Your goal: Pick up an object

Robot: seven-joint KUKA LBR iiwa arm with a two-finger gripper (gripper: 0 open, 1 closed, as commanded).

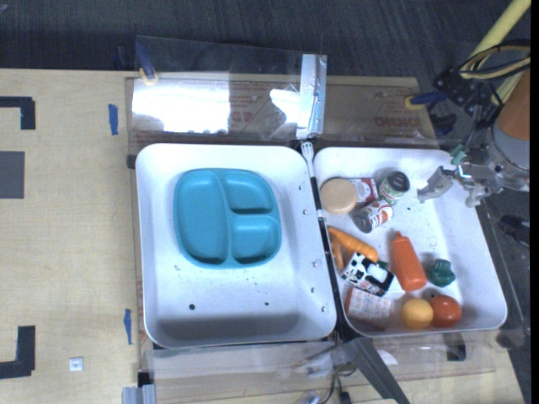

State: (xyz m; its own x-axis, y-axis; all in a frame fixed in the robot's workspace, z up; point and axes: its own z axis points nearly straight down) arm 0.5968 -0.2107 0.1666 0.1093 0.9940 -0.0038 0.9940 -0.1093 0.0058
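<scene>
Camera view: pincer (449,183) over right bin (487,251) upper right, fingers spread wide, nothing between. Below-left, apart: orange bottle (408,262), carrot (350,244), cans (379,202). Left bin (160,251) bears blue tray (226,216).

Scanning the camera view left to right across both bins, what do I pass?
Blue divided tray → tan round lid → orange bottle → dark green piece → end effector over the right bin's far right corner.
</scene>
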